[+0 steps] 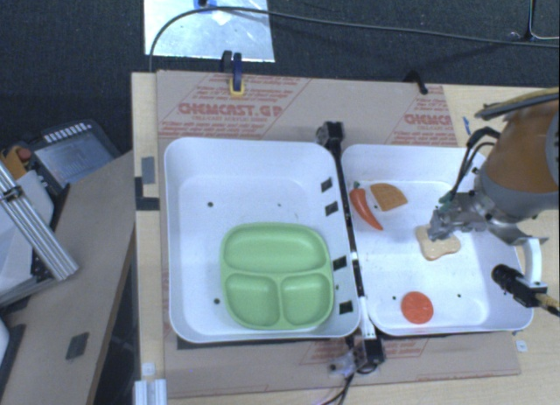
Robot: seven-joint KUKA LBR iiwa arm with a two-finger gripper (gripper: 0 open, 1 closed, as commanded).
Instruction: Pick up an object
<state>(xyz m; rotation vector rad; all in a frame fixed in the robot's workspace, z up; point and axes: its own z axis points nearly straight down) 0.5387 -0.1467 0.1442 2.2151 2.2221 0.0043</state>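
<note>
In the right bin [472, 311] lie a red chili pepper [365, 207], an orange-brown bread-like piece [388, 196], a round red-orange thing [417, 307] and a tan cookie-shaped piece [437, 246]. My gripper [444, 227] reaches in from the right and hangs right over the tan piece, at its upper edge. The fingertips are too small and dark to read. Nothing visibly hangs from the gripper.
A green three-compartment plate [273, 274] sits in the left bin [188, 219]. A black divider strip [343, 219] runs between the bins. Cardboard lies under both bins. A grey bench with equipment stands at the left.
</note>
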